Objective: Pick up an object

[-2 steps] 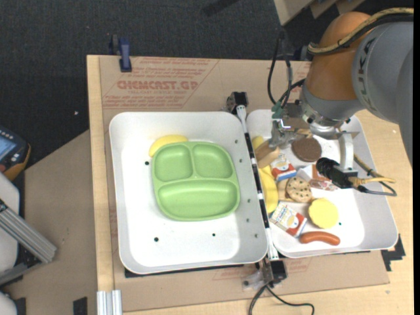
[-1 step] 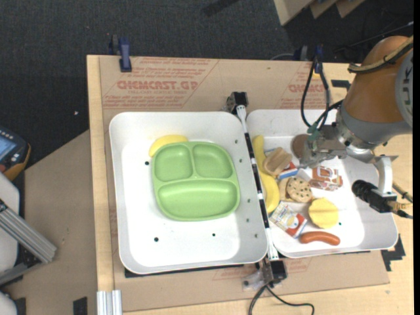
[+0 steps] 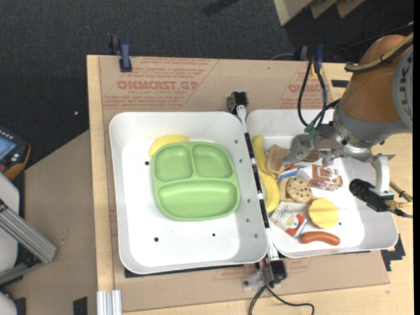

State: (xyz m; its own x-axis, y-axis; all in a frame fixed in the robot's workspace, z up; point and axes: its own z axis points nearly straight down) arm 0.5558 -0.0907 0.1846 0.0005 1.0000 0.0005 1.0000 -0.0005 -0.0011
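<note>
Cardboard-topped bench [image 3: 164,84] carried both bins. My gripper [image 3: 308,151] hung over the right bin's [image 3: 377,238] far edge, above the bread [image 3: 277,157], cookie [image 3: 298,189] and banana [image 3: 266,182]. Couldn't tell how its grip stood. Green tray [image 3: 195,180] filled the left bin [image 3: 131,228].

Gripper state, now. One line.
Gripper: over the right bin, above the toy food; open or shut cannot be told.

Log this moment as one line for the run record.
arm: over right bin | gripper: low among toy food, grasp unconfirmed | left bin: green divided plate, yellow piece behind it | pick: not yet done
</note>
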